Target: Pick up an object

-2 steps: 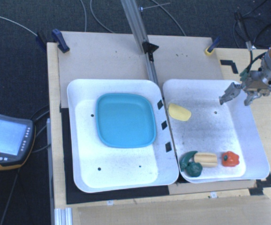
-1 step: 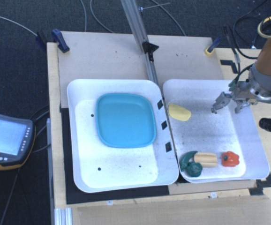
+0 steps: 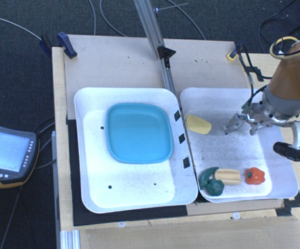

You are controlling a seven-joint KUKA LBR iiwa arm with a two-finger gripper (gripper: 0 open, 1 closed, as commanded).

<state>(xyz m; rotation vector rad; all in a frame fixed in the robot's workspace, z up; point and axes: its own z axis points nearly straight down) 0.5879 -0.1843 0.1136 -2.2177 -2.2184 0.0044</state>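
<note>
Camera view gives you the bench point(image 3: 113, 61) slanting across the frame, its pale top bearing two shallow white bins side by side. You see the left bin point(image 3: 87, 191) fill the centre-left of the frame, with a blue square plate point(image 3: 139, 132) lying flat in its upper middle. You find the right bin point(image 3: 217, 144) touching it along the centre line, running to the right edge of the frame. Your arm point(image 3: 290, 82) comes in at the upper right, orange band above a grey wrist, and hangs over the upper right part of the right bin. Its gripper point(image 3: 242, 124) points toward the frame's left, the two fingers spread apart with nothing between them, above bare bin floor. At the far left edge of the frame a pendant with a lit screen point(image 3: 7, 154) lies on the dark floor. Your objects are all in the right bin: a yellow piece point(image 3: 198, 124) near its upper left, left of the gripper and apart from it; along the lower edge, a green item point(image 3: 211, 182), a tan roll point(image 3: 227, 177) touching it, and a red item point(image 3: 254, 176) just right of the roll.
</note>
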